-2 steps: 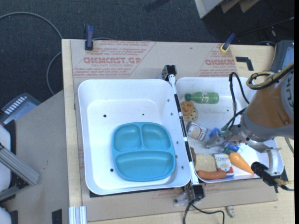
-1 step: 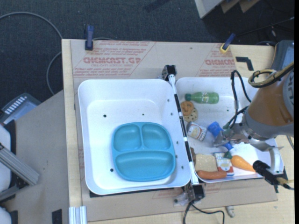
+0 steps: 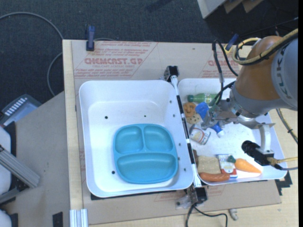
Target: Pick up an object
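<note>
My gripper (image 3: 214, 118) reaches down into the right bin (image 3: 246, 134), low over its left half. Right beside it lie a blue object (image 3: 202, 109), a brown cookie-like piece (image 3: 190, 110) and a small blue-and-white item (image 3: 218, 128). A green bottle (image 3: 200, 98) lies at the bin's far edge. A small round jar (image 3: 199, 136) rests just in front of the gripper. Nothing is visibly held. The arm's body hides the bin's right part.
At the right bin's near edge sit a bread slice (image 3: 207, 164), a red sausage (image 3: 215, 177) and an orange carrot (image 3: 247, 165). The left bin (image 3: 94, 103) holds a blue divided plate (image 3: 144, 152). A raised divider (image 3: 182, 122) separates the bins.
</note>
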Motion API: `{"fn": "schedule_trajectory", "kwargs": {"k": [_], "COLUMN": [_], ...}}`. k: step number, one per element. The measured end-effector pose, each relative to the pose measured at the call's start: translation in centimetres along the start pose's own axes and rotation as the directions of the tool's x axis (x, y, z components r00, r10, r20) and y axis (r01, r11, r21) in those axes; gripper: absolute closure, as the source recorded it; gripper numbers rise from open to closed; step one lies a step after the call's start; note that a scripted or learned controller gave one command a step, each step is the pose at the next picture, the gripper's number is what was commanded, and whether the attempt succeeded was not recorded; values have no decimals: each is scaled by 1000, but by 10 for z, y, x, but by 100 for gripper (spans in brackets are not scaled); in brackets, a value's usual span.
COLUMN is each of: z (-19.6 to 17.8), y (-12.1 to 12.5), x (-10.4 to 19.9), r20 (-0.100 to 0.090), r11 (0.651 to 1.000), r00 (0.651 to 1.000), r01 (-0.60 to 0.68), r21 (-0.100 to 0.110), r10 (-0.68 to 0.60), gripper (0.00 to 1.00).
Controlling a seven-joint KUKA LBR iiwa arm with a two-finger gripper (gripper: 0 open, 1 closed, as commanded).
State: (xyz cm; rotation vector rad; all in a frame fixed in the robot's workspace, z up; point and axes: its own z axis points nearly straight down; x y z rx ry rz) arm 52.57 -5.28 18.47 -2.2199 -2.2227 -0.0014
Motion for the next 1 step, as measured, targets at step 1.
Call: {"fn": "schedule_trajectory", "kwargs": {"k": [1], "z": [-40], "y": [68], "x": [33], "r20": [1], "r11": [1000], "r00": [1000], "r01": [0], "r21": [-1], "r10": [0], "gripper": [100]}}
